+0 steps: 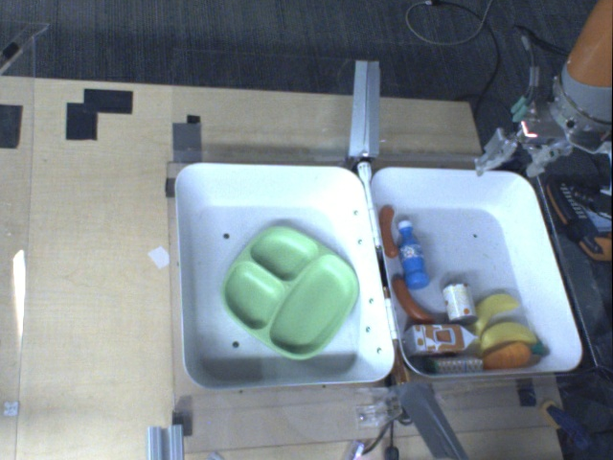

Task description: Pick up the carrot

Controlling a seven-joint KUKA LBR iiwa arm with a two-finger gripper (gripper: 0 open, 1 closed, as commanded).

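The carrot, a stubby orange piece with a green end, lies in the front right corner of the right bin, pressed against yellow fruit. My gripper hangs over that bin's back right rim, far behind the carrot. Its fingers are spread open with nothing between them.
The right bin also holds a blue bottle, two reddish sausages, a small white can, two yellow fruits and a juice carton. A green divided plate lies in the left bin. Cables run at the back right.
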